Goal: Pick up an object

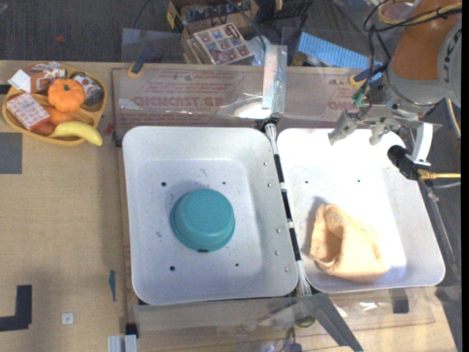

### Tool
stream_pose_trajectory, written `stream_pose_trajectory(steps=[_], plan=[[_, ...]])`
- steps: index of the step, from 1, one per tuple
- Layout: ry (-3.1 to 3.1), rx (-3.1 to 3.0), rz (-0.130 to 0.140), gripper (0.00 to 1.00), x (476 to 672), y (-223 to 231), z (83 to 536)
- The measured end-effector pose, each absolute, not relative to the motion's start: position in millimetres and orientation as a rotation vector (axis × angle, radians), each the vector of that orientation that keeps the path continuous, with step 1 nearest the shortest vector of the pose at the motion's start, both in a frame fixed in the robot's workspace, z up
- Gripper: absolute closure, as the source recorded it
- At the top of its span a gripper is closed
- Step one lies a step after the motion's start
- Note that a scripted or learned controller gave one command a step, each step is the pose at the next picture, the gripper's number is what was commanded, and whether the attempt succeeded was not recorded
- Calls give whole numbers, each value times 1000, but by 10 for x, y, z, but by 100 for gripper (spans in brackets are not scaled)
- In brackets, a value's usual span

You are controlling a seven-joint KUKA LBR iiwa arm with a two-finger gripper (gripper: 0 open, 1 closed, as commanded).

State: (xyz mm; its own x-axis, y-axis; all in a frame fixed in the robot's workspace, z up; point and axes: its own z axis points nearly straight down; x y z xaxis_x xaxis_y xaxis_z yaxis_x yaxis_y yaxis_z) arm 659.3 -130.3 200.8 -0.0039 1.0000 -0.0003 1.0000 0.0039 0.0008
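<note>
My fingers (361,128) hang above the far edge of the right bin (410,218), up at about 1 o'clock in the camera view. They look spread, two prongs apart with nothing between them, so I hold nothing.

Candidate things: a crumpled tan cloth (344,244) in the right bin, down at 5 o'clock from the bin's middle, close to the near rim and near the divider. A teal bowl (204,219) sits upside down near the centre of the left bin (146,167), at roughly 8 o'clock from me and well apart. The cloth is the nearer one, at about 6 o'clock from my fingers, still well apart.

Risks, my judgement:
- Cloth is soft and lumpy. If I come down on a flat fold I may pinch only air or a thin layer that slips out on lift.
- It lies near the bin's near wall and the divider. A descent off toward 7 o'clock could hit the rim.
- Bowl is inverted, domed and smooth. My spread may be too narrow for it, so the fingers could skid off or push it across the bin.
- Cable (440,174) by my wrist could snag on a long reach.

Fruit basket (51,105) on the table (58,233) at 10 o'clock is out of play.
</note>
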Motion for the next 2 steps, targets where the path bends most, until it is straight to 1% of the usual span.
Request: stream_pose_trajectory(steps=[1,2], plan=[[2385,2037,4,0,6681,-1022,871],[2195,2242,2,0,6503,-1541,1782]])
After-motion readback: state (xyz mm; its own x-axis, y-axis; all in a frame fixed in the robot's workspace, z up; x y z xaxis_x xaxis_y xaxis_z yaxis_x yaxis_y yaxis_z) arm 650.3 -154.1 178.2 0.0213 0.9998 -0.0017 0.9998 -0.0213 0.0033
